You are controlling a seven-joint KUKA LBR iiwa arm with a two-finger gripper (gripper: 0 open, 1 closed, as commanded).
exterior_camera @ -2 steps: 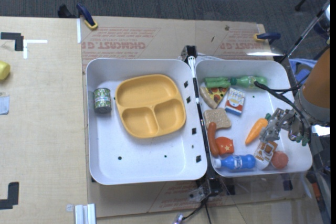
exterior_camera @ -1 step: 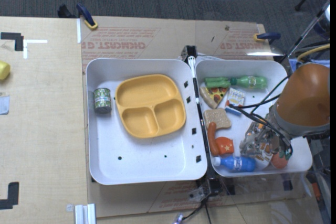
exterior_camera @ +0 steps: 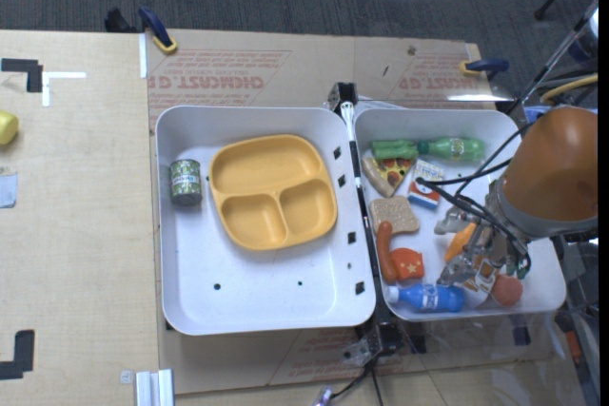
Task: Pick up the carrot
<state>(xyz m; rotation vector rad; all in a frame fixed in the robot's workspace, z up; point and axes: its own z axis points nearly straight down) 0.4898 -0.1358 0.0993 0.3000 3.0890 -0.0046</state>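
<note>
the claw (exterior_camera: 468, 263) is low in the right bin (exterior_camera: 533, 304), right by the carrot (exterior_camera: 461, 240). i cannot tell if it is apart or together.

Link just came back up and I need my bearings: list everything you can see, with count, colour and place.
bins: 2, white, side by side on bench
divided plate: 1, yellow, left bin
can: 1, green-labelled, left bin, left of plate
green bottle: 1, right bin, far side
pizza slice: 1, right bin
bread slice: 1, tan, right bin
blue bottle: 1, right bin, near edge
carrot: 1, orange, right bin, by the claw
clamps: 2, blue, cardboard's far edge
claw: 1, low in right bin
</note>
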